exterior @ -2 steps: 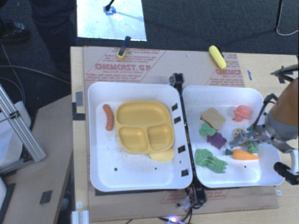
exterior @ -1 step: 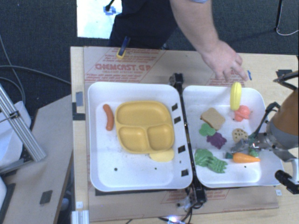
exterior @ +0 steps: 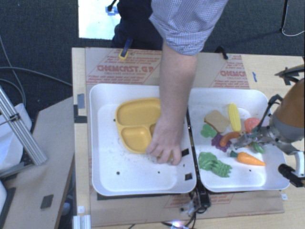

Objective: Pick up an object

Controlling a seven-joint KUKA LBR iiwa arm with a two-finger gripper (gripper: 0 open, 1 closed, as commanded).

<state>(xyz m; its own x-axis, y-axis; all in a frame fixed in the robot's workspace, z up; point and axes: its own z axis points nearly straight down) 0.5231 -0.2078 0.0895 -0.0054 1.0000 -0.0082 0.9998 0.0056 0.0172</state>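
2 white bins (exterior: pixel 143 185) sit on cardboard (exterior: pixel 124 68).

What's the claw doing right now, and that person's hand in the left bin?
Claw: over the toy food in the right bin; open or closed cannot be told.
Person's hand: palm down on the yellow tray, grip unclear.

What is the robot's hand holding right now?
It cannot be told. The robot's hand is low in the right bin among the toy food, beside the carrot, but the view does not show anything between its fingers.
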